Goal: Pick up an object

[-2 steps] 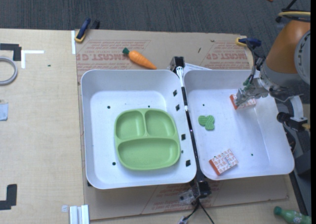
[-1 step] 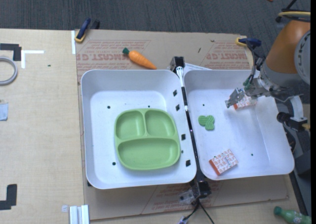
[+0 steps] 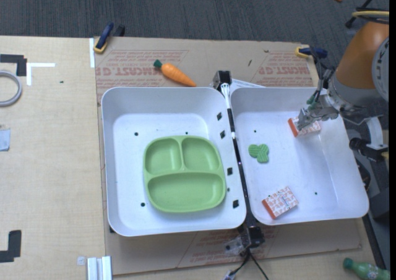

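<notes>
Right bin (image 3: 346,201), shallow glossy white plastic: the end effector (image 3: 311,115) is lowered at its far right corner onto a small red-and-white packet (image 3: 304,127) — whether its fingers are parted or have hold of the packet cannot be told. A second flat patterned packet (image 3: 279,202) and a knobbly green piece (image 3: 259,152) lie apart. Left bin (image 3: 117,167): a smooth green divided plate (image 3: 184,173). On the cardboard-covered bench — a toy carrot (image 3: 175,73).
</notes>
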You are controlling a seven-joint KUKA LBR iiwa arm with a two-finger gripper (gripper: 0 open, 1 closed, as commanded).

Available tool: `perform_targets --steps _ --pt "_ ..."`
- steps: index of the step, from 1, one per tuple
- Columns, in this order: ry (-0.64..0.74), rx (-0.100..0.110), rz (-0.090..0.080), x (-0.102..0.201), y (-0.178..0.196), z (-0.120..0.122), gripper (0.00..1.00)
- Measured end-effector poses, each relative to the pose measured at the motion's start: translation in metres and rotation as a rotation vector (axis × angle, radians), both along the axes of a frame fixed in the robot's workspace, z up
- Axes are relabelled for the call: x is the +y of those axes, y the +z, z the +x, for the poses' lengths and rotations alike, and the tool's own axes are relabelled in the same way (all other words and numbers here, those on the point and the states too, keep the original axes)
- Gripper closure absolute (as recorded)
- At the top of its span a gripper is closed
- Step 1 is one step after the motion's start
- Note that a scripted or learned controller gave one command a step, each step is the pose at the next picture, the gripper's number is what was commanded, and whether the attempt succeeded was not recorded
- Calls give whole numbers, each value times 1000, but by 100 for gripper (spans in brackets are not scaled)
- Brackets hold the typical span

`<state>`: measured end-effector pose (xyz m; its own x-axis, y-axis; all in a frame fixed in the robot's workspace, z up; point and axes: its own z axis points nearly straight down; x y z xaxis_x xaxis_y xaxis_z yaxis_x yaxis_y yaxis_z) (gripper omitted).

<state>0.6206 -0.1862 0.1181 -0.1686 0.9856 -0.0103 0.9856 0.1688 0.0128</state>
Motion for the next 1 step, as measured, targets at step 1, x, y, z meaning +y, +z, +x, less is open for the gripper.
perform_targets --steps 1 --pt "163 13 6 102 74 16 100"
